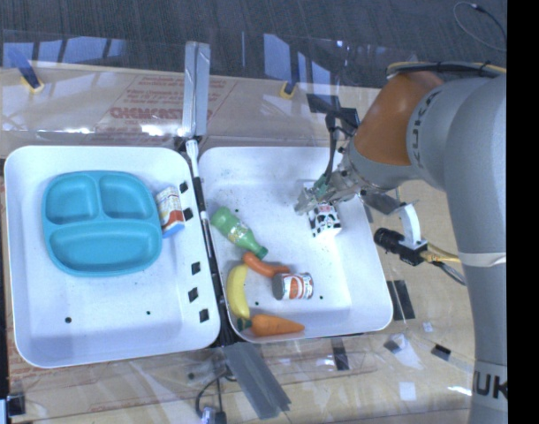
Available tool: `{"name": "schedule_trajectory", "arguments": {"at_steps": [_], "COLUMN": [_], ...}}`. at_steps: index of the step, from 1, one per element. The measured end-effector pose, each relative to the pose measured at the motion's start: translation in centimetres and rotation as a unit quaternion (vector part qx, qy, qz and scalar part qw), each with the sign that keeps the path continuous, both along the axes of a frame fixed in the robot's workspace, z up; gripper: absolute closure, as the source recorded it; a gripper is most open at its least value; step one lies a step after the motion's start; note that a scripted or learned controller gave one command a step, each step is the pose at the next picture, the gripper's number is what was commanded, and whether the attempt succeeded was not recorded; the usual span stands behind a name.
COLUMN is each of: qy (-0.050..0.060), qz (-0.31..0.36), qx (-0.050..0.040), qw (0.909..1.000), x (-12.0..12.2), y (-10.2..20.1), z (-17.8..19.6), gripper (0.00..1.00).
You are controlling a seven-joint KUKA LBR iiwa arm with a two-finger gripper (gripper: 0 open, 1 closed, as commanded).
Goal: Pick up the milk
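the grey arm's two-finger gripper (pixel 323 196) is hovering low in the right white bin (pixel 358 303), its fingers closing around the top of the small black-and-white cow-patterned milk carton (pixel 325 222). a green plastic bottle (pixel 236 231), yellow banana (pixel 238 291) and orange carrot (pixel 274 326) are lying nearer the divider, while a blue sectioned plate (pixel 102 222) is sitting in the left bin.

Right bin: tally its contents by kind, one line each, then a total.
Milk carton, under the gripper: 1
Green bottle: 1
Banana: 1
Carrots: 2
Can: 1
Total: 6
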State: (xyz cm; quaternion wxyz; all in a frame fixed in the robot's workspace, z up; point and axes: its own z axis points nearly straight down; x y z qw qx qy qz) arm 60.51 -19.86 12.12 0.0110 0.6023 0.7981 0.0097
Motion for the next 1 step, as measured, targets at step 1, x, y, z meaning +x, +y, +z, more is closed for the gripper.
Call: {"name": "schedule_trajectory", "arguments": {"at_steps": [1], "qy": [0.015], "qz": [0.061], "qx": [-0.0019], "qw": [0.998], "x": [-4.75], "y": [4.71], "z": [7.72], "gripper": [1.0]}}
